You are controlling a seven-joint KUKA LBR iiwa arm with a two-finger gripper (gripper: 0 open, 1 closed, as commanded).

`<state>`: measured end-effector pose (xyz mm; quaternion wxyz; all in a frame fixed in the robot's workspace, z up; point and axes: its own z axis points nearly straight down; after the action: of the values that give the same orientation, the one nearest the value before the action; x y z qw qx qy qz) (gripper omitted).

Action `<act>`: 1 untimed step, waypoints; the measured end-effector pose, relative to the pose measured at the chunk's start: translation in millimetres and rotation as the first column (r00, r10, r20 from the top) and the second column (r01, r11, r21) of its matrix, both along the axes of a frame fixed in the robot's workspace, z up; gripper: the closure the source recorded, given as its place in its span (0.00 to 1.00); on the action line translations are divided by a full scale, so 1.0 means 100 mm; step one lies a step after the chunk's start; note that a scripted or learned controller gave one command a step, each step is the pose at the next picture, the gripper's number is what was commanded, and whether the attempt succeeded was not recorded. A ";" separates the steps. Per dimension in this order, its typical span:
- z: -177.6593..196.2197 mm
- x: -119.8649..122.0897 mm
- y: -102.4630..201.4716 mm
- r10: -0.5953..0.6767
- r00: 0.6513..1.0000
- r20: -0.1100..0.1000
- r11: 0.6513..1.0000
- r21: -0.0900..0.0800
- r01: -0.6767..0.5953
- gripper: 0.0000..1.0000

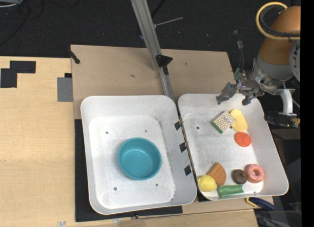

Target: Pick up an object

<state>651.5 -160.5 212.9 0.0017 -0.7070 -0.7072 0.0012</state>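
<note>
Gripper [239,93] w/ nothing held, just above patterned block [223,121].

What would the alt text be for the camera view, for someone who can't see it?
A grey robot arm's gripper hovers at the far edge of the right white bin, which holds small toy foods including a pink donut and a yellow lemon. The left white bin holds a teal bowl.

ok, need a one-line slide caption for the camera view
Arm's hand hovers at the far edge of the right bin of toy food; teal bowl sits in the left bin.
</note>
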 end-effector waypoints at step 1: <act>-0.62 0.01 0.07 0.001 1.000 -0.001 1.000 0.000 -0.001 0.00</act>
<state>652.7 -153.9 151.4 0.0022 -0.7067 -0.7075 0.0015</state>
